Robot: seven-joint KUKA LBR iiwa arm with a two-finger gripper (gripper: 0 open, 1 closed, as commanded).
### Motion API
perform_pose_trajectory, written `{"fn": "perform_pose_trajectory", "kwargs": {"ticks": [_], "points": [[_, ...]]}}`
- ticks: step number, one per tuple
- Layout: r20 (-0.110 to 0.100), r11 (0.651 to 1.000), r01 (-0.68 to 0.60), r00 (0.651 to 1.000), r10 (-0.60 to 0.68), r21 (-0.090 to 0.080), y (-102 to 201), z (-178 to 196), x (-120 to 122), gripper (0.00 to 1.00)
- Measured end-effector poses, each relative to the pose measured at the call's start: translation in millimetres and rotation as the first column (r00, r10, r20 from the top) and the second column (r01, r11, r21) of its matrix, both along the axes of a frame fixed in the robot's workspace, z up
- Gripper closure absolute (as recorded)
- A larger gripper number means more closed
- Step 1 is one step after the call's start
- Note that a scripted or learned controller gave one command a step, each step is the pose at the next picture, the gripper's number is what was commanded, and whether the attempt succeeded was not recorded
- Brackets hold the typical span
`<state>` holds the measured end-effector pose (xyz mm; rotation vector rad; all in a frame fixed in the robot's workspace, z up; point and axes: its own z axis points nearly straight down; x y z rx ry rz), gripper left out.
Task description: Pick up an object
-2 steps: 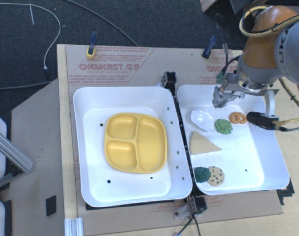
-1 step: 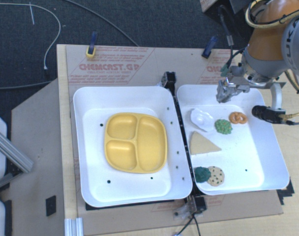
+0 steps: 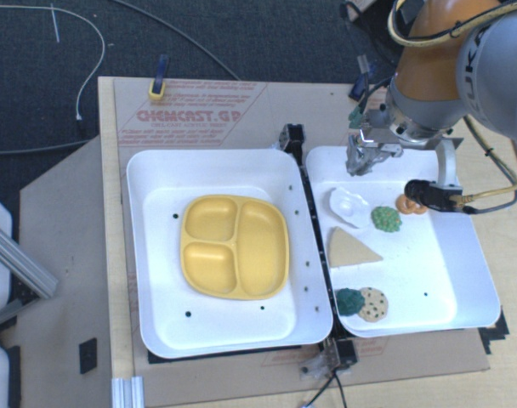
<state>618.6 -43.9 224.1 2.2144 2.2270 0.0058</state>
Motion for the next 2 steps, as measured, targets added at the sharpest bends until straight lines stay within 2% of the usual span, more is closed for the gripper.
{"fn": "perform_pose_trajectory", "kwargs": {"ticks": [1,2], "points": [[0.0,1.0,-0.001,1.0,0.001,0.001,56,12,0,1.0],[-0.006,1.0,0.002,1.0,-0.002,-0.001,107,1,-8,1.0]]}}
